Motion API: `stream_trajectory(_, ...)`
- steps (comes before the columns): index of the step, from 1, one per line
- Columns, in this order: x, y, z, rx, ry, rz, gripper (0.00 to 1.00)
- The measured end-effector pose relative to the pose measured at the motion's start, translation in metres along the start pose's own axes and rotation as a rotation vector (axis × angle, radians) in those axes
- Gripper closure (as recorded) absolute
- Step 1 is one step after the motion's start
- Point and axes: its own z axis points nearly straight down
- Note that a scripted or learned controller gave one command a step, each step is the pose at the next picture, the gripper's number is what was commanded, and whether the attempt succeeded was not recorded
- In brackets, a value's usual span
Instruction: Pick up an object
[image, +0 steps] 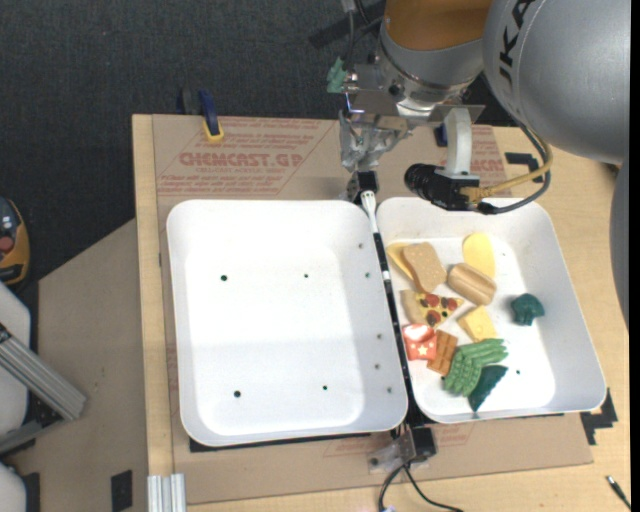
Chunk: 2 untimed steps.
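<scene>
1. White plastic bins sit side by side on your surface (250, 150); the left bin (280, 320) and right bin (560, 330) touch along one edge.
2. Your tool (365, 150) hangs above the far end of that shared edge; you cannot tell its grip state.
3. Toy food items (450, 310) lie clustered in the right bin, a green piece (527, 308) slightly apart.
</scene>
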Motion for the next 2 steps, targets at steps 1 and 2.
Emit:
stream_trajectory(1,0.061,-0.005,0.101,0.006,-0.001,-0.003,1.0)
stream_trajectory(2,0.112,0.033,0.05,-0.011,0.002,-0.002,1.0)
